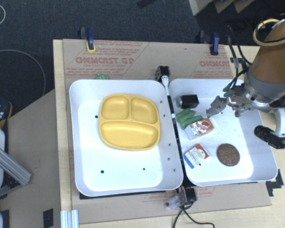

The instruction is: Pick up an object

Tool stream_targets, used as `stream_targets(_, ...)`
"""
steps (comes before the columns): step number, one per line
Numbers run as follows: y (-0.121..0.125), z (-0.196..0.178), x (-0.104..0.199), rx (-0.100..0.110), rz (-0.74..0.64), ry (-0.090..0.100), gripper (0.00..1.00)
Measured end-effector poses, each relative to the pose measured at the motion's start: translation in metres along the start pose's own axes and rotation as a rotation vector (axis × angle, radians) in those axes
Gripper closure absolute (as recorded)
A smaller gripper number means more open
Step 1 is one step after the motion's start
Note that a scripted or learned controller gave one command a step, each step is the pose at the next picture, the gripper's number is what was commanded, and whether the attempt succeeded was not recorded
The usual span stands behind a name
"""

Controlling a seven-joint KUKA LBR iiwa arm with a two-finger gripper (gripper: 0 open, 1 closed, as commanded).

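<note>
— Where the arm reaches in from the right, what does the camera view show of the gripper [222,104]?
— It hangs over the right bin [261,170], near its upper middle. Whether it is wide or narrow, I cannot tell; nothing shows between its tips.
— And the things to pick from?
— All in that right bin. A small black block [188,100] lies near the top left corner, with a green item [185,116] just below it. A red and white packet [200,127] touches the green item's lower right side. Lower down sit a second packet with a blue edge [196,155] and, just beside it to the right, a brown disc [228,154].
— How near is the gripper to them?
— Nearest the black block and the red and white packet, apart from both.
— The left bin [85,141]?
— It holds a yellow divided plate [129,122], three compartments, lying flat in the upper half.
</note>
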State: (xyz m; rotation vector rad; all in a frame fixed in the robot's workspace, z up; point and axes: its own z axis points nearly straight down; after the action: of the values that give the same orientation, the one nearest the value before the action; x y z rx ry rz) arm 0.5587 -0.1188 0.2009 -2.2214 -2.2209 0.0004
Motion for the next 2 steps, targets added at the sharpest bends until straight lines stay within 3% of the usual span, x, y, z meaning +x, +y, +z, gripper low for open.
stream_targets(1,0.001,-0.011,0.000,-0.003,-0.001,-0.001,1.00)
stream_targets(2,-0.043,-0.008,0.079,0.005,-0.007,0.005,1.00)
